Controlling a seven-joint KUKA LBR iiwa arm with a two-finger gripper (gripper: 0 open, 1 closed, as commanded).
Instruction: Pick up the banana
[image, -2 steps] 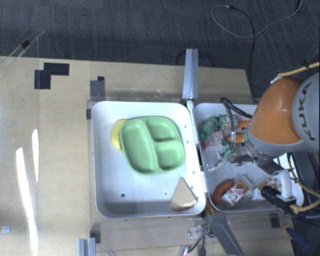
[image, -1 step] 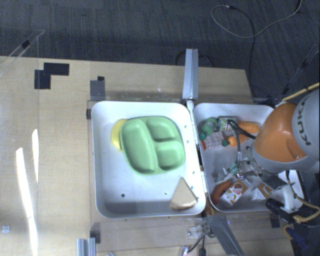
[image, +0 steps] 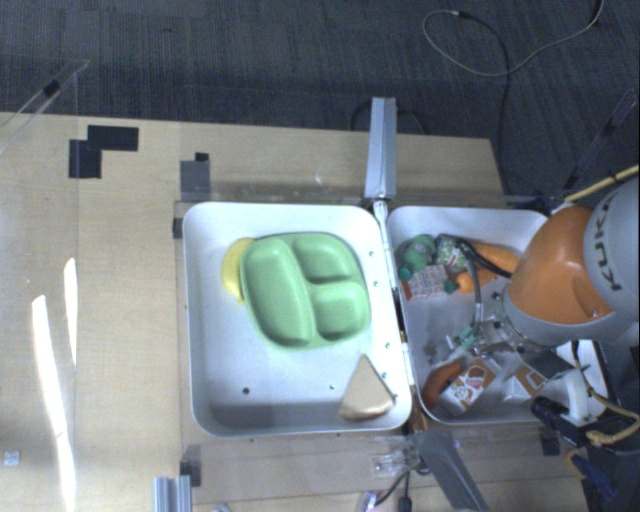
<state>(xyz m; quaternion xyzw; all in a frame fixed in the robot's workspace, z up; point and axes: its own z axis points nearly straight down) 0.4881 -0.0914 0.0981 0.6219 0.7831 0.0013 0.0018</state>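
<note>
Starting at the left bin (image: 200, 330): the banana (image: 233, 268) is prob that yellow sliver poking out along the left edge of the green divided tray (image: 305, 288), which sits tilted on top of it, so most of the fruit is buried and you only get a thin curved strip, no tip or stem that I can make out. Looks like stuff just got dumped in there, nothing is arranged. A tan wedge, sandwich/bread-looking thing (image: 366, 392), leans in the bottom right corner of that bin against the wall. Moving right, the right bin (image: 520, 215) is a pile of packets and food bits, w/ the arm (image: 570, 265) hanging over it, orange band up top. The gripper (image: 478, 338) is down among that clutter, well apart from the banana, and tbh I can't tell if it's released or clenched bc the wrist and junk hide it. Imo the tray needs shifting first.
</note>
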